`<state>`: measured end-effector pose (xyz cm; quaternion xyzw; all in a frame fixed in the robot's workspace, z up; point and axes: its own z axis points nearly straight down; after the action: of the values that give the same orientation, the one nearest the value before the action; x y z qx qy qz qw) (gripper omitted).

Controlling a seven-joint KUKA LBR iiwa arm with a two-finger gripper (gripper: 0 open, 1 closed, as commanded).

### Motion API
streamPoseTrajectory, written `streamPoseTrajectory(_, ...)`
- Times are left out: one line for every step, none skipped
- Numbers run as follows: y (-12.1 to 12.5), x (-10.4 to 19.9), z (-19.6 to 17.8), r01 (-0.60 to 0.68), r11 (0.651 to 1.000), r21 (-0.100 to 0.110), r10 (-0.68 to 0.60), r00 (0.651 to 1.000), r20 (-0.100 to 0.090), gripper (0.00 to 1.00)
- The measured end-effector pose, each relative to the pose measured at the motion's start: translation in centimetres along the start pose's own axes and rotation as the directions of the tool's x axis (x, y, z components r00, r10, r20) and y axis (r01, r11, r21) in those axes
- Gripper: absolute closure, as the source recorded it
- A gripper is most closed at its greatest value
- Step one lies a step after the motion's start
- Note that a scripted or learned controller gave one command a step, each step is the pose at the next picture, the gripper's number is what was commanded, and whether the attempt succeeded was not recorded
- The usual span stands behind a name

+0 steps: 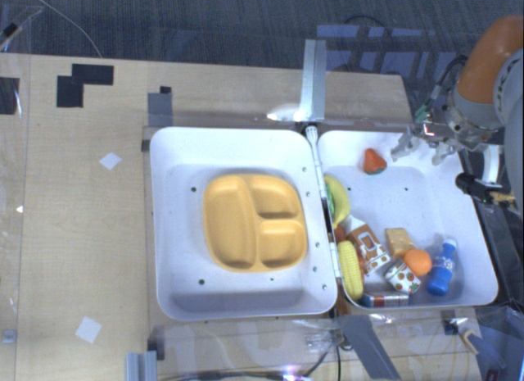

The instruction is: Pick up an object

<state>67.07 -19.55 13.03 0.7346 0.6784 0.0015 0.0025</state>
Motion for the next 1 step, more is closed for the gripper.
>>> streamPoseTrajectory(-0.01,0.54,4.04,0.243,0.970,0.000,-0.243,0.970,-0.001,0.00)
